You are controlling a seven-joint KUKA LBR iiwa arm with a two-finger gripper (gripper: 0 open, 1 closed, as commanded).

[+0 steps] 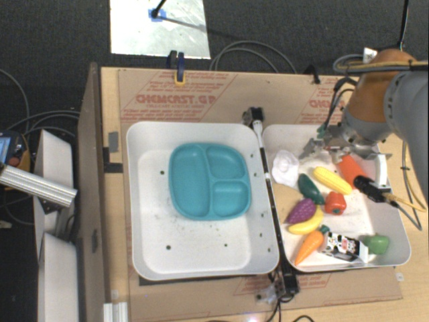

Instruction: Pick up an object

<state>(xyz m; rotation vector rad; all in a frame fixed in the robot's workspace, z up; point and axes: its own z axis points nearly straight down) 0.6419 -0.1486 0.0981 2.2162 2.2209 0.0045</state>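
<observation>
- While the arm [395, 102] reaches in from the view's right, its gripper [326, 145] hangs over the far end of the right-hand bin [285, 134], above the toy pile. Nothing seen in its grasp; released or clenched, can't tell.
- Closest objs to the gripper: orange veg [350, 168] & yellow corn [332, 179], just beside each other, on its near side.
- By that bin's left wall sits a white lump [285, 167]; dark green veg [310, 188] lies btwn it & the corn, near the corn's end.
- Mid bin: red tomato [336, 203] & purple grapes [301, 211], w/ yellow banana [305, 226] touching the grapes' near side.
- Near end: carrot [308, 245] lying aslant, its top against a black-&-white carton [343, 246]; green fruit [377, 244] at the carton's other end.
- All these objs lie loose on the bin floor.
- Left-hand bin [151, 180] holds a teal divided plate [209, 181], flat, approx centred.
- Both bins sit side by side on the table [201, 98].
</observation>
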